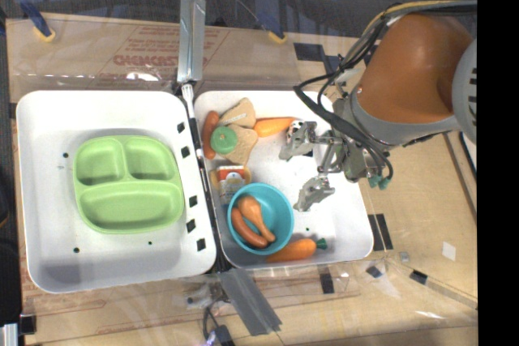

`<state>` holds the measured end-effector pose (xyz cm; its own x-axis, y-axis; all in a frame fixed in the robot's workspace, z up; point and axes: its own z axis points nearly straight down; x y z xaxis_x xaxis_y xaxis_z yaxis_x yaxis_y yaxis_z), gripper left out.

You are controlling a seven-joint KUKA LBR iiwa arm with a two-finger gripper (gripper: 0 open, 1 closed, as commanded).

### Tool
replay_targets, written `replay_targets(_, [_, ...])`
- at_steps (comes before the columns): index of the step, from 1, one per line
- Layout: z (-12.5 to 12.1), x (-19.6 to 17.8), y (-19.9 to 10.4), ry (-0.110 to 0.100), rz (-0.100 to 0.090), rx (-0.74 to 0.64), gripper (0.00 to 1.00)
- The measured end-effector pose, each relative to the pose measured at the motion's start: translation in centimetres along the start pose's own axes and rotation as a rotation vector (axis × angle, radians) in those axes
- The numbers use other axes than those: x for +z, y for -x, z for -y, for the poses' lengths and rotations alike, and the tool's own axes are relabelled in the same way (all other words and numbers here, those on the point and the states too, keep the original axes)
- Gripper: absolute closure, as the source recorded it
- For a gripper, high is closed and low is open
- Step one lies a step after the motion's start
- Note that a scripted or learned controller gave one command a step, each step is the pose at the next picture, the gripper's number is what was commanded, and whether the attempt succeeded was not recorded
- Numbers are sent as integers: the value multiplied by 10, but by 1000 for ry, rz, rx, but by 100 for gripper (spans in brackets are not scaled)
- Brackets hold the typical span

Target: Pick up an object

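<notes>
I see my pincer (306, 168) spread open, gripping nothing. The blue bowl (261, 218) sits just left of it and nearer me, holding toy food.

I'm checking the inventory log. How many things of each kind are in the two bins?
Green divided plate: 1
Blue bowl: 1
Carrots: 2
Other toy food pieces: about 5, crowded together, so uncertain
Total: about 9
</notes>
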<state>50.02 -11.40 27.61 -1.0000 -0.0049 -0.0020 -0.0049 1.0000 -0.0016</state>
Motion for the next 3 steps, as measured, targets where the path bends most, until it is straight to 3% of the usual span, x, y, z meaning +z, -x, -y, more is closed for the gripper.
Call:
replay_targets(1, [-1, -12, 2, -1, 4, -6, 100])
replay_targets(2, [51, 83, -8, 4, -5, -363, 100])
replay_targets(3, [76, 180, -1, -3, 6, -466, 100])
